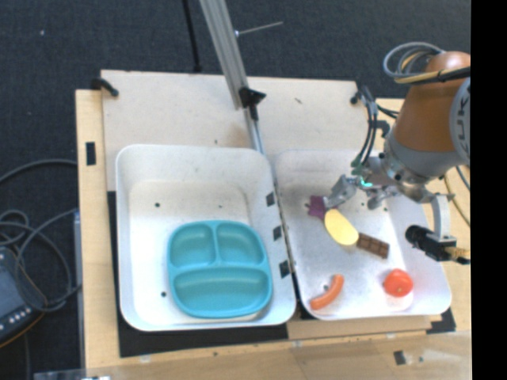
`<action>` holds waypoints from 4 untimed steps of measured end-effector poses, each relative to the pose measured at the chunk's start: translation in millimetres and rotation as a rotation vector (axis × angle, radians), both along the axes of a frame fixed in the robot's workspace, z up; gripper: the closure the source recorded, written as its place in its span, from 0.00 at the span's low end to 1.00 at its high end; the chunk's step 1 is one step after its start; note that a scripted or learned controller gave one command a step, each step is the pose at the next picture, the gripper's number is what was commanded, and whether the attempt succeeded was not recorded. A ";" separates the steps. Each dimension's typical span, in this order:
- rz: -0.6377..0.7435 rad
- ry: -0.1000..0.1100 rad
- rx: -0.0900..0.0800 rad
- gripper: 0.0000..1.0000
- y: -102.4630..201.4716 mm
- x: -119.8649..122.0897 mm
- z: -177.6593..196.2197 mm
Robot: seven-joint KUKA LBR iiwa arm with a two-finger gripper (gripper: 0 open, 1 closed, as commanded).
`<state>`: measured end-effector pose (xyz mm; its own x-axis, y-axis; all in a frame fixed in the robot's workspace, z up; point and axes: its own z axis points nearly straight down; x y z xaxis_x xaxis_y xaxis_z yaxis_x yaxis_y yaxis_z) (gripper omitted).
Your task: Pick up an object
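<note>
though half hidden, purple object [316, 207]

Teal divided plate [218, 269]; white bins [135, 212]; yellow potato [341, 228]; brown bar [372, 246]; orange sausage [327, 291]; purple piece [317, 207]

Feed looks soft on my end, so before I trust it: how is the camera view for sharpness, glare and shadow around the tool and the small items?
Camera view: soft overall, small edges fuzzy; tool blurred, its tips merging with the purple piece; right bin evenly lit, slightly washed out, shadows faint; yellow item and red item read clearly.
</note>
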<state>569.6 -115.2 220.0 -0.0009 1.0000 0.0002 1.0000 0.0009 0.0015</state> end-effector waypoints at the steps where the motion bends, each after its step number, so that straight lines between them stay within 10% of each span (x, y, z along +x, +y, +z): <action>1: -0.001 0.007 -0.001 0.00 -0.2 -7.5 -61.1; 2: -0.002 0.005 -0.001 0.00 -1.3 -8.3 -113.9; 3: -0.009 -0.002 -0.001 1.00 -2.5 -6.4 -99.6; 4: 0.002 -0.007 -0.002 1.00 -2.8 -1.0 -35.5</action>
<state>568.6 -118.1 184.5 -0.0028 1.0000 -0.0018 1.0000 0.0028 0.0084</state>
